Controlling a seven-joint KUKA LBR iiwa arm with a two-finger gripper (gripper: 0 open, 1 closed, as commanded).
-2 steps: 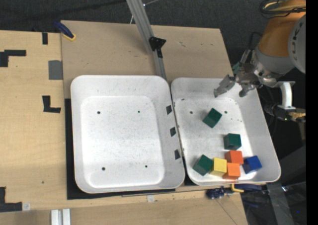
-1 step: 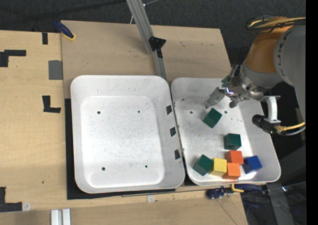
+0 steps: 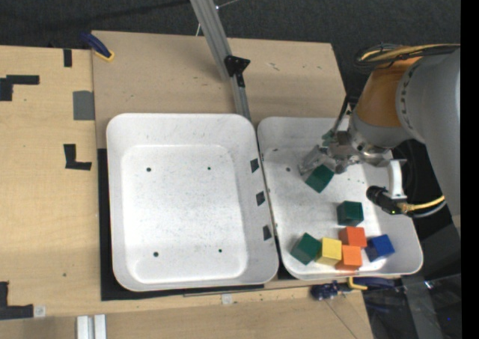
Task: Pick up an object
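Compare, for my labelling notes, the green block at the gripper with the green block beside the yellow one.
The green block at the gripper sits alone, mid-bin and tilted; the green block beside the yellow one touches the yellow block in the cluster near the bin's front edge. Both are dark green cubes of similar size.

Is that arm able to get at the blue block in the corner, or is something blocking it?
Probably yes. The blue block lies uncovered at the pile's outer end, though an orange block touches it, crowding the gripper.
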